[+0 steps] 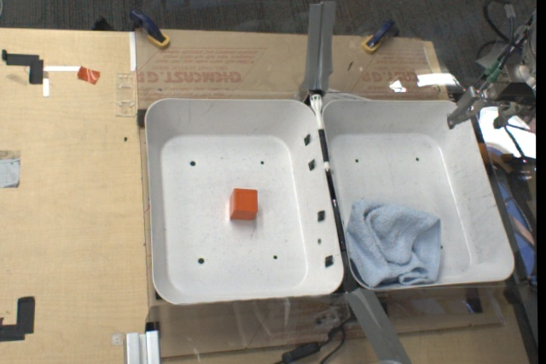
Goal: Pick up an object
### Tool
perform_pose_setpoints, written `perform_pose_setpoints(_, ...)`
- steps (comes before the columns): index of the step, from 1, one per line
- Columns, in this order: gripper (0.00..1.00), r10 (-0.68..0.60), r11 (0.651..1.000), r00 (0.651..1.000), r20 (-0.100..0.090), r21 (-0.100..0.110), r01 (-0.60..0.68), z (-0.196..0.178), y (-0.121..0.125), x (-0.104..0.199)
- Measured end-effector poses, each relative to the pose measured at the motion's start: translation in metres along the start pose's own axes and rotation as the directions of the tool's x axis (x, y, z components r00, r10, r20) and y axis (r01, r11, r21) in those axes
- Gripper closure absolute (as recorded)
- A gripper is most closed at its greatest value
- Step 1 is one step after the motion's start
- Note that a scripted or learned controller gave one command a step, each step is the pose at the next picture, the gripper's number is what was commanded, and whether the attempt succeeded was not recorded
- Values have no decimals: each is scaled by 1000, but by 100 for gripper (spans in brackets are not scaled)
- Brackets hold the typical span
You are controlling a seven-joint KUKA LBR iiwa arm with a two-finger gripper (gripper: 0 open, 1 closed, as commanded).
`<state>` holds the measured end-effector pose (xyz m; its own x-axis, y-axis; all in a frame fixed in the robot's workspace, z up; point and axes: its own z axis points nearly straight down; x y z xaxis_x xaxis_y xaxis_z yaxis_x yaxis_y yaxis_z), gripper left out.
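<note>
Nearest me, in the front corner of the right bin (pixel 478 183), lies a crumpled pale blue cloth (pixel 397 245), bunched against the divider side. Over in the left bin (pixel 171 200), a small orange block (pixel 244 205) sits alone near the middle, well apart from every wall.

Either could be the thing to lift. The block looks light, stiff and square-sided, with flat faces that ought to suit a pinch across two opposite sides from straight above; its smooth faces might slip a little if caught off-centre. The cloth looks soft and limp, so I'd expect it to sag and trail; pinching a raised fold near its top would likely catch more than pressing into a flat part.

The tool (pixel 465 108) hangs at the far right corner of the right bin, over the rim, well away from both things. It's too small and dark for me to tell its state, and I see nothing in it.

The cardboard (pixel 230 68) on the surface behind the bins carries red print, reversed and upside down from here; it seems to read CHEMCAST
</note>
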<state>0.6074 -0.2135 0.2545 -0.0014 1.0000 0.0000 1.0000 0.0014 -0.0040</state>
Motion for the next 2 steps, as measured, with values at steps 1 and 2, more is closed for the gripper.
perform_pose_setpoints(1, 0, 245, 969, 969, 0, 2, -245, 9, -71, 51)
perform_pose_setpoints(2, 0, 446, 895, 895, 2, 3, -446, 0, -127, 137)
